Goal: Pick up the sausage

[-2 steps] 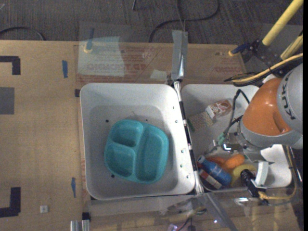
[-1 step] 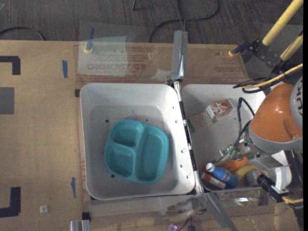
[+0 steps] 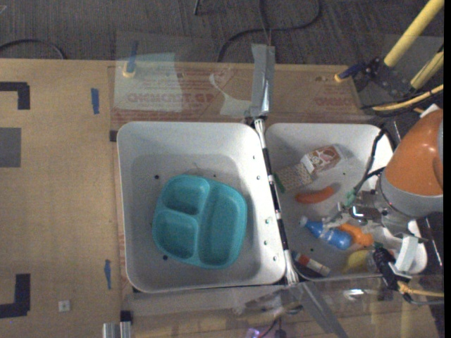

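Sausage [image 3: 316, 195]: orange-red, lying flat on the floor of the right bin [image 3: 282, 146], long axis roughly left-right with a slight tilt. It sits up and to the left of the gripper [image 3: 356, 210], near it but apart; nothing touches the sausage.

Gripper: low over the right bin's right half, under the arm [image 3: 417, 171] with its orange band. Whether it is open or closed cannot be told from this view; the metal parts there are small and cluttered. No object is seen held in it.

Just below and left of the gripper: a blue bottle [image 3: 331, 235], with an orange item [image 3: 356, 234] touching its right side. Below the gripper, a yellow item [image 3: 358, 260]. Farther up and left, past the sausage, a small carton [image 3: 311, 166].

Well to the left of the gripper, the left bin [image 3: 141, 153] holds a teal divided plate [image 3: 200, 221]. Both bins rest on the table [image 3: 56, 189].
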